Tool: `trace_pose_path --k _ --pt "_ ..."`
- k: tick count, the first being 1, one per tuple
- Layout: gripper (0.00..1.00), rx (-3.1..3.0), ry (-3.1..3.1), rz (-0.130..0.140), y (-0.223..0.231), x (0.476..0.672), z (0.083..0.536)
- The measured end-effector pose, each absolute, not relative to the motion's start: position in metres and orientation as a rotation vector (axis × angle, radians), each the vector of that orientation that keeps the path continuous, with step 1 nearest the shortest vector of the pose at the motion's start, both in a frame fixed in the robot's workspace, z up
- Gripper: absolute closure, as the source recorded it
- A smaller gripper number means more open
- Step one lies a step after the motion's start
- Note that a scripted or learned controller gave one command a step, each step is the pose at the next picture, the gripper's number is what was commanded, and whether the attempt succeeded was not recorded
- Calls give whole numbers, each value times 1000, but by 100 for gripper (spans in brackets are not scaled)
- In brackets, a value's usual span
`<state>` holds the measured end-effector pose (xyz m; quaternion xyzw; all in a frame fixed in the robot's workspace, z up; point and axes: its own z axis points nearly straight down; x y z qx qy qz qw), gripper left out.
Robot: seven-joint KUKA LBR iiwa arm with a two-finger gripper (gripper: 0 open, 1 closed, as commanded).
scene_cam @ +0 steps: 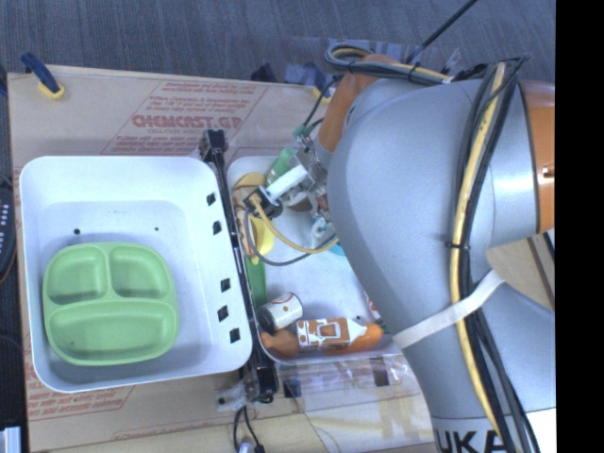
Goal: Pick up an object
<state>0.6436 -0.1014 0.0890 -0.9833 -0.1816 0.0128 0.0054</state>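
Gripper [283,189] state cannot be told; a grasp could be missed among clutter near the bottle [326,334].

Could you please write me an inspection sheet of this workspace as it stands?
Surface: brown board bearing two white bins; left bin, right bin.
Job's things: green divided plate in left bin; orange bottle and small white-and-brown item at right bin's near edge.
Clutter: blue-and-yellow clamp at board's far-left corner.
Grippers: arm covers much of right bin; gripper low inside it, fingers unclear.
Cables: yellow cable looping in right bin; black and yellow cables along arm.
Surroundings: grey carpet.
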Motion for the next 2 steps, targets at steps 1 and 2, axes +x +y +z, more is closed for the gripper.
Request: trace_pose_path --k 1,2 --pt "0 -3020 -828 17 -109 568 90" --pt "0 -3083 -646 -43 -104 495 98"
